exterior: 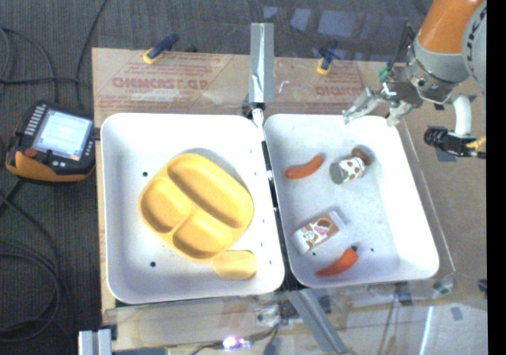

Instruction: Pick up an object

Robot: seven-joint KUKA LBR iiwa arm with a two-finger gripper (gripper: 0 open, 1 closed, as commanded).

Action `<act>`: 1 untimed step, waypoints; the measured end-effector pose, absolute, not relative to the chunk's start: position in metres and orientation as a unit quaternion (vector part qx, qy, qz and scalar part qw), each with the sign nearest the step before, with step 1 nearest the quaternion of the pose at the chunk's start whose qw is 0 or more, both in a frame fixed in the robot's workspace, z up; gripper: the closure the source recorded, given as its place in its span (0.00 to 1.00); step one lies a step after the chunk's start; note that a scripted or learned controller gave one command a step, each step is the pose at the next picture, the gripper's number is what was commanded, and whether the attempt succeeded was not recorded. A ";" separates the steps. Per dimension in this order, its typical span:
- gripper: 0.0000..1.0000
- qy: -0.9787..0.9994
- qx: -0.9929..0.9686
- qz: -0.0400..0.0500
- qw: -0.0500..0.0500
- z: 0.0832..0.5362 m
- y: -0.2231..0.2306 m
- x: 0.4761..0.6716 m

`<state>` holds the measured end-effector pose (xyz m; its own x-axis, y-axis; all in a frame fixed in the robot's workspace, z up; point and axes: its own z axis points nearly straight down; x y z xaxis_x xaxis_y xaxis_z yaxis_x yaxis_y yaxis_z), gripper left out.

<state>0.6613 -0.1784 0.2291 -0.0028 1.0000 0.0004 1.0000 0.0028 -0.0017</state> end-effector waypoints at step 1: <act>0.00 -0.758 -0.652 0.001 -0.001 0.094 -0.178 0.648</act>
<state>0.6477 -0.1782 0.0945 -0.1504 0.9886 -0.0016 0.9886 0.1504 0.0000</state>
